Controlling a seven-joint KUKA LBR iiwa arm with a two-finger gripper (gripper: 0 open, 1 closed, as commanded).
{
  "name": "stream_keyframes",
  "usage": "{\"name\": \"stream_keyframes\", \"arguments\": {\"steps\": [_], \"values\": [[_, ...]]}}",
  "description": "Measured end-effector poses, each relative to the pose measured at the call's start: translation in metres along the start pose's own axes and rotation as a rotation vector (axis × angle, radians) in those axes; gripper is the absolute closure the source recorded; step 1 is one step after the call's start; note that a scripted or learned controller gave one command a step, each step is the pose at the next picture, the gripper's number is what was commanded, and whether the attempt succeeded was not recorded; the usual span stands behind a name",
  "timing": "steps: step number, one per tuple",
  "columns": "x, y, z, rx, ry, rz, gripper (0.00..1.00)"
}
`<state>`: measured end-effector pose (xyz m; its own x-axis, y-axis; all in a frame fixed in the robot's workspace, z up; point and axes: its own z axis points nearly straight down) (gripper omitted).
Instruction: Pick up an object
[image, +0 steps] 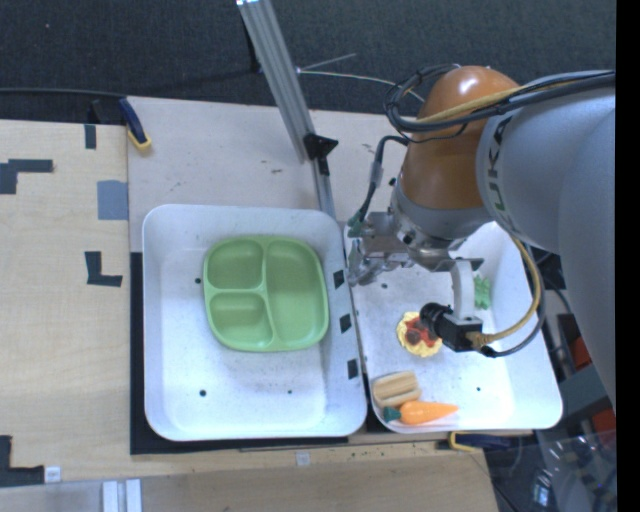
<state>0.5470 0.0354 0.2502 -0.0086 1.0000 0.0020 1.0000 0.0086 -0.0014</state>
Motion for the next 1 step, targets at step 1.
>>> {"name": "stream_keyframes", "arguments": {"steps": [1], "values": [[0.0515,0.0090,-0.0031,0.000,-0.001,0.001,1.00]]}}
